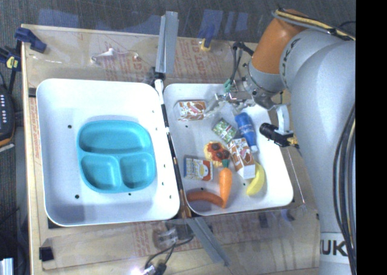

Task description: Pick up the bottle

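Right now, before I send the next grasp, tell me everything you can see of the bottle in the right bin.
The bottle is small and blue with a lighter cap end, plastic by its look. It lies on its side in the right bin, near the far right corner, with its long axis running roughly toward the camera. Its near end sits against a red and white carton, and a green carton lies just to its left. The gripper hangs just beyond its far end.
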{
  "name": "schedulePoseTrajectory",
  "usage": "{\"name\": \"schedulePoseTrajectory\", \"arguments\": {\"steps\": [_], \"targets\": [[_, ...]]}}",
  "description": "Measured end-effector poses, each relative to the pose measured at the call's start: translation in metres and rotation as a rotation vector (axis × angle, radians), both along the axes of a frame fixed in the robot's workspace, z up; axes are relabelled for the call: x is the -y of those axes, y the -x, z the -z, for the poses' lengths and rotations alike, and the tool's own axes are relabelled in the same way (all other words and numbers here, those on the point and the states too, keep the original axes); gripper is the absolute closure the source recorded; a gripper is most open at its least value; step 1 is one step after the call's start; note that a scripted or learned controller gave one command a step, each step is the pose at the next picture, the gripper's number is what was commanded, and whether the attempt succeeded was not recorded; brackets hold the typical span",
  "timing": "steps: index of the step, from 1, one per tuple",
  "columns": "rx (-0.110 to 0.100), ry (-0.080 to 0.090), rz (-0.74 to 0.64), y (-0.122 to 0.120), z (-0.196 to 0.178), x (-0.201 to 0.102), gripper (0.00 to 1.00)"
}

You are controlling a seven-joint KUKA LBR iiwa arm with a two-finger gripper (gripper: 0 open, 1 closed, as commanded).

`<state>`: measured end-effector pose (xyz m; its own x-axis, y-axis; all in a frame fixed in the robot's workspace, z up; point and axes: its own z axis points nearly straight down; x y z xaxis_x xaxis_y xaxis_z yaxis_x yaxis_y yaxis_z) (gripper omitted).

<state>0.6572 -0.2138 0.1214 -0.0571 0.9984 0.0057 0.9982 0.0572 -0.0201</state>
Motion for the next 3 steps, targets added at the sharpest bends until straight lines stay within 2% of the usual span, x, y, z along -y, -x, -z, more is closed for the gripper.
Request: {"name": "schedulePoseTrajectory", "arguments": {"steps": [3], "targets": [[0.000,0.000,0.000,0.0000,0.0000,0.0000,0.00]]}}
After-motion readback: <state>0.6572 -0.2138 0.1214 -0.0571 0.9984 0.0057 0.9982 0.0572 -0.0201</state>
